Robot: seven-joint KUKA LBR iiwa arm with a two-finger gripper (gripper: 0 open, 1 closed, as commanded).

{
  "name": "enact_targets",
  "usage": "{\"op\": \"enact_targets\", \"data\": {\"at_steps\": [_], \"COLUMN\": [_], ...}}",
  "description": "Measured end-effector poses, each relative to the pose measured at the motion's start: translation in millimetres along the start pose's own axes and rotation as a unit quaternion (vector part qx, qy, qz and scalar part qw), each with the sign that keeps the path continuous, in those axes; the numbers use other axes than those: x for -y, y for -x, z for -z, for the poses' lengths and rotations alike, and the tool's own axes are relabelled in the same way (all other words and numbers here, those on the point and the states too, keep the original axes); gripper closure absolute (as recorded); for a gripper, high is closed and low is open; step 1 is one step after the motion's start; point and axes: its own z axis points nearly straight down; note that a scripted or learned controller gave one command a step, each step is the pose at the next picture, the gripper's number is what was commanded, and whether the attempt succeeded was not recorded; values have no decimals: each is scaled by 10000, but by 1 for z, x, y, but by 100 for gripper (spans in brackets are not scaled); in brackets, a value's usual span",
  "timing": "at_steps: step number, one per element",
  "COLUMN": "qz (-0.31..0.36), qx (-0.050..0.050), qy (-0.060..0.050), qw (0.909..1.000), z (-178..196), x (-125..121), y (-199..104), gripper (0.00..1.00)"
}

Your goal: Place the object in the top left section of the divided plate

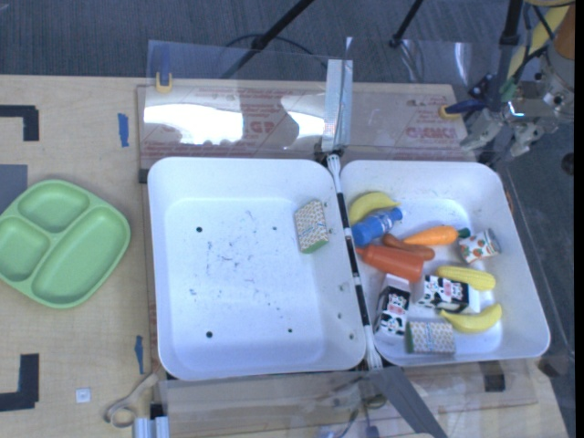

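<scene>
A green divided plate (pixel 60 245) lies on the wooden bench left of both bins, with two small sections on its upper left side and one long section at lower right. All its sections are bare. A small patterned block (pixel 312 224) lies alone by the right wall of the left bin (pixel 237 263). My gripper (pixel 504 133) hangs at the far right, above the back right corner of the right bin (pixel 511 217), far from the plate, with nothing visibly in it.
The right bin holds several items: a yellow banana (pixel 368 204), a blue bottle (pixel 376 227), a carrot (pixel 430 236), an orange tube (pixel 394 260), cow-patterned cartons (pixel 443 292) and another banana (pixel 473 318). Clear plastic panels (pixel 239 99) stand behind the bins.
</scene>
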Motion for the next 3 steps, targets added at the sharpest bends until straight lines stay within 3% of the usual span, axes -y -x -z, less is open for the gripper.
{"op": "enact_targets", "data": {"at_steps": [2, 3], "qz": [0, -651], "qx": [0, -1], "qy": [0, -1], "qw": [10000, 9979], "z": [0, -2], "x": [0, -3], "y": [0, 27], "gripper": [0, 0]}}
